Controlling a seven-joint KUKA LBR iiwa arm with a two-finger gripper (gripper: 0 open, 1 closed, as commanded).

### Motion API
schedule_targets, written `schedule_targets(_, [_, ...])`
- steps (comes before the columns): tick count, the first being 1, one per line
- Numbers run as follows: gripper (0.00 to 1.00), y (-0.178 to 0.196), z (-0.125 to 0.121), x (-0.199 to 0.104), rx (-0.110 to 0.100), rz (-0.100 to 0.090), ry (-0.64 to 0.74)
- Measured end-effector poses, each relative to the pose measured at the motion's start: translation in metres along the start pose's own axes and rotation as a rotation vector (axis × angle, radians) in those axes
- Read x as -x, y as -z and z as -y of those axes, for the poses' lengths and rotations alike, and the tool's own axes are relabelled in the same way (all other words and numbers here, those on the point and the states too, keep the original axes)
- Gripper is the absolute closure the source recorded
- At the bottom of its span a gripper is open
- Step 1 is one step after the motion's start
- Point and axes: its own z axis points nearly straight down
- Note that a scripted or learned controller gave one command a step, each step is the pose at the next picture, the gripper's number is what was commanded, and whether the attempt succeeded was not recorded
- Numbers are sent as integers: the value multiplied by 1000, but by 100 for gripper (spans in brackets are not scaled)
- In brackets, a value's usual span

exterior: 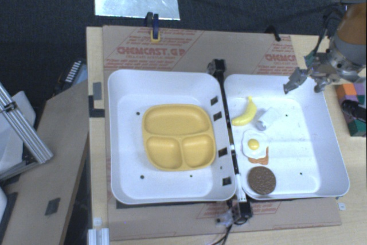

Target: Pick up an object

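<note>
The end effector [305, 81] hangs over the far edge of the right bin [321, 140], its 2 fingers spread apart with nothing between them. The nearest things to pick lie well apart from it, toward the bin's left side: a banana [245, 113], a small grey piece [262, 121] just beside it, a fried egg [254, 145] below, and a brown cookie [262, 179] nearest the front. The left bin [126, 123] holds a yellow divided plate [175, 136]. The egg and cookie lie flat, so fingers could likely skid over them; the curved banana could roll out of a closing grip
</note>
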Motion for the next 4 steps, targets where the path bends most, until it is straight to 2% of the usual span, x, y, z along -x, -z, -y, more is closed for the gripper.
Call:
schedule_targets(1, [0, 7, -2, 0, 11, 2, 2])
schedule_targets(3, [0, -117, -8, -3, 7, 1, 4])
schedule_targets(4, [0, -141, -9, -3, 11, 2, 4])
